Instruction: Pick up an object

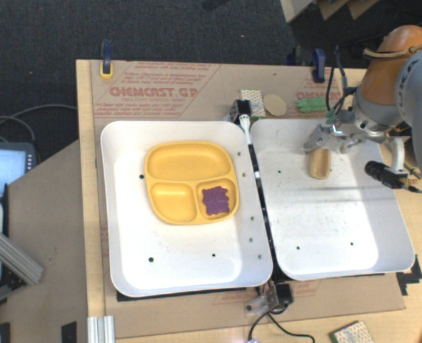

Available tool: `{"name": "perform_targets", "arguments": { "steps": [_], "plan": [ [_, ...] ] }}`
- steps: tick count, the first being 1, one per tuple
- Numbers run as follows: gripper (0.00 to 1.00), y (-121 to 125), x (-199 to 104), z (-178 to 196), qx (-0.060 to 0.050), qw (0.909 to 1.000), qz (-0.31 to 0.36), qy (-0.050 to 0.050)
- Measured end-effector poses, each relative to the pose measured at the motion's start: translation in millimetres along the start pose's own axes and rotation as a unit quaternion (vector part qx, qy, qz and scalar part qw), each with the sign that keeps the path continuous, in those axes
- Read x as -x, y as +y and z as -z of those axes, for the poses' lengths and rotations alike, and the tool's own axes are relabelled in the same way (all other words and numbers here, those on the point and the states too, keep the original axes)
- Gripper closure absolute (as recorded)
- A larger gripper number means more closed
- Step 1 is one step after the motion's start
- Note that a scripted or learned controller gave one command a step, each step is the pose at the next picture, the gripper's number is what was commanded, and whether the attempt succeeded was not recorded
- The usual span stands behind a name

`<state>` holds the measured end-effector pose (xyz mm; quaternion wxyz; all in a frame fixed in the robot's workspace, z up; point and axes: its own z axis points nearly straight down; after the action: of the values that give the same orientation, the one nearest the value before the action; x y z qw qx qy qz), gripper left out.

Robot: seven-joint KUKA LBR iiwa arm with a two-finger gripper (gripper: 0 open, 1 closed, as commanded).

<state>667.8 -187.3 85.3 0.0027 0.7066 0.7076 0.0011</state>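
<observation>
Tool (330,140) poised right above the tan cork (320,163) near the right bin's (339,256) far edge, its opening impossible to judge, so drop straight down and straddle that cork squarely before squeezing.

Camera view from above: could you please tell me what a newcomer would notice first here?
The yellow divided plate in the left bin draws the eye first, with a purple lump in its lower right compartment. Next comes the grey and orange arm reaching in over the right bin, its gripper just above a tan cylinder near that bin's far edge.
</observation>
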Motion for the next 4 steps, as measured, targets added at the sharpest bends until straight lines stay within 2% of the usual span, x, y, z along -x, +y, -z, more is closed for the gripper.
{"name": "perform_targets", "arguments": {
  "steps": [1,2,3,4],
  "plan": [
    [1.0,1,0,11,0.002,1.0,0.001,-0.001],
    [0.0,0,-1,11,0.001,1.0,0.001,-0.001],
    [0.0,-49,23,-1,-0.006,1.0,-0.002,0.002],
    [1.0,-45,22,11,-0.002,1.0,-0.001,0.001]
  ]
}}
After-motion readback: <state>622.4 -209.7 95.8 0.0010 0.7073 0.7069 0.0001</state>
